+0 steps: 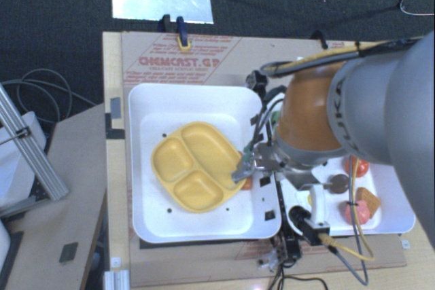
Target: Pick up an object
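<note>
Reaching in from your right, the arm put its gripper (pixel 243 170) at the right edge of the yellow 3-compartment tray (pixel 194 165) lying in the left bin (pixel 146 214); whether it gripped, you could not tell.

Two white bins (pixel 146 146), one yellow divided plate (pixel 197 165), several small toys (pixel 360 207)

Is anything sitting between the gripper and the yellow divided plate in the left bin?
Nothing visible does. The gripper sits right at the right rim of the yellow divided plate in the left bin, with no object between them. The small items lie in the right bin, off that path.
</note>
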Tool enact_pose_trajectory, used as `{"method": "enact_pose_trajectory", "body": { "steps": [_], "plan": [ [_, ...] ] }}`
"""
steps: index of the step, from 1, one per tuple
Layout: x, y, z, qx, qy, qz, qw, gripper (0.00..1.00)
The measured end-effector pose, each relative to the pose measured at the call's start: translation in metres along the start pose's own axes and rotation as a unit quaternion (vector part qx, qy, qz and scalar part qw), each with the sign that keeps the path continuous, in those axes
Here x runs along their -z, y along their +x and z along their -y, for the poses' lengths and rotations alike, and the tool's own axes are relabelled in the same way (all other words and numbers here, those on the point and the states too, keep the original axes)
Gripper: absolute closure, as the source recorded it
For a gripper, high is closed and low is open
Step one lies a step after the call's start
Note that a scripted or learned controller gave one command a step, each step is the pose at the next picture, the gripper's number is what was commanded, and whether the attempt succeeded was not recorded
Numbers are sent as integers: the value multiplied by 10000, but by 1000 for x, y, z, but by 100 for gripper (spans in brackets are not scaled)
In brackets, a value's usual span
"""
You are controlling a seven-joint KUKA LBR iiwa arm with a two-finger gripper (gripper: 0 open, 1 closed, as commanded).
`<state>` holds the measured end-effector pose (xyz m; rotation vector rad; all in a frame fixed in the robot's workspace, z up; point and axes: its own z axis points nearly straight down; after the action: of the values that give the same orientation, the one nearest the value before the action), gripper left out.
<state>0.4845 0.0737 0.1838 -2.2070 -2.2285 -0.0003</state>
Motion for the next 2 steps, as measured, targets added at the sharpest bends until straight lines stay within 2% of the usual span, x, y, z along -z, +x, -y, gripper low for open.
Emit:
{"method": "enact_pose_trajectory", "body": {
  "steps": [1, 2],
  "plan": [
    [1, -67, -24, -71, -31, 34, 10000, 0],
    [0, -5, -1, -2, -13, 3, 10000, 0]
  ]
}}
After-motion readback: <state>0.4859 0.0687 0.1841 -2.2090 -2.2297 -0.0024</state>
